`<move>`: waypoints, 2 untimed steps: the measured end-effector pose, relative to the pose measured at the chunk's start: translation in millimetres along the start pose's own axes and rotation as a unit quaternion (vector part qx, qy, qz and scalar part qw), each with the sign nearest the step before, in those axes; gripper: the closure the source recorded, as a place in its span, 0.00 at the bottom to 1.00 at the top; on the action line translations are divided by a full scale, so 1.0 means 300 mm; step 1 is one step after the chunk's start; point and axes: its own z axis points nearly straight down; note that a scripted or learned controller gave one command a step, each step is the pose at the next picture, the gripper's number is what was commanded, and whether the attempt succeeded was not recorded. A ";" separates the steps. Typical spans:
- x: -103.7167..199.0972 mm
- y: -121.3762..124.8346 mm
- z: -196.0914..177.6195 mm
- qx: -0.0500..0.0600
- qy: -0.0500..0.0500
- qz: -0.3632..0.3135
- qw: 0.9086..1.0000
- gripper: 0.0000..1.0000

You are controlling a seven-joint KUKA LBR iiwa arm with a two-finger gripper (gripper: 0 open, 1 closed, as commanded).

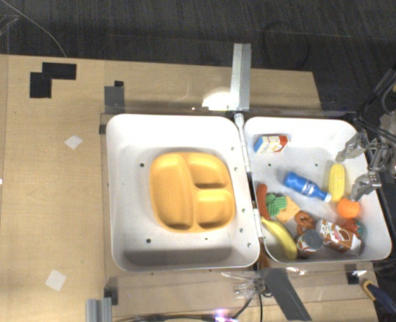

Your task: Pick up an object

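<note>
Nearest, along the right bin's (319, 127) bottom edge, lie a banana (280, 237), a can (310, 241) and a snack packet (339, 235). Farther up sit an orange ball (348, 208), corn cob (336, 180) and blue bottle (306, 186). At the bin's right edge, the pincer (358, 167) hangs spread wide, gripping nothing. A yellow divided tray (191, 191) sits in the left bin (127, 180).

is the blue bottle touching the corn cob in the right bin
Cannot tell. In the camera view the blue bottle's lower end reaches right up to the corn cob, but no clear gap or contact shows at this angle.
</note>
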 end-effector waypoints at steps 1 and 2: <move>-0.157 -0.036 0.375 -0.001 0.002 0.123 0.992 0.00; -0.190 -0.053 0.498 0.000 -0.001 0.402 0.915 0.00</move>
